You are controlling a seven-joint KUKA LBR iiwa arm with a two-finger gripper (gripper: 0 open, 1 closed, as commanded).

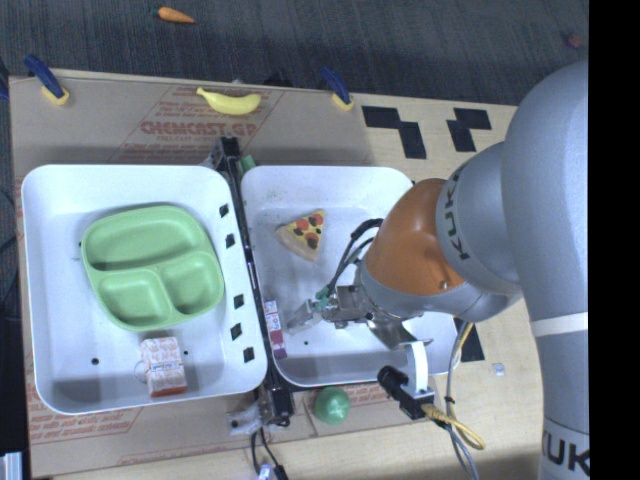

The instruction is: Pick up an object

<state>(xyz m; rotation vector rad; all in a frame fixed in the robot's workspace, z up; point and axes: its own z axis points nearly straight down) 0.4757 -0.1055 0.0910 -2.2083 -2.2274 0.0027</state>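
Observation:
A toy pizza slice (304, 234) lies in the upper middle of the right bin (330, 183). My gripper (305, 315) hangs low over the right bin's floor, below the slice and apart from it, near the divider between the bins. Nothing shows between its fingers. The arm's orange band (410, 243) and grey body cover the bin's right half.
The left bin (40, 268) holds a green compartment tray (152, 265) and a small carton (162, 364) near its front. A yellow banana (230, 99) lies on the cardboard behind the bins. A green ball (331, 404) sits just in front of the right bin.

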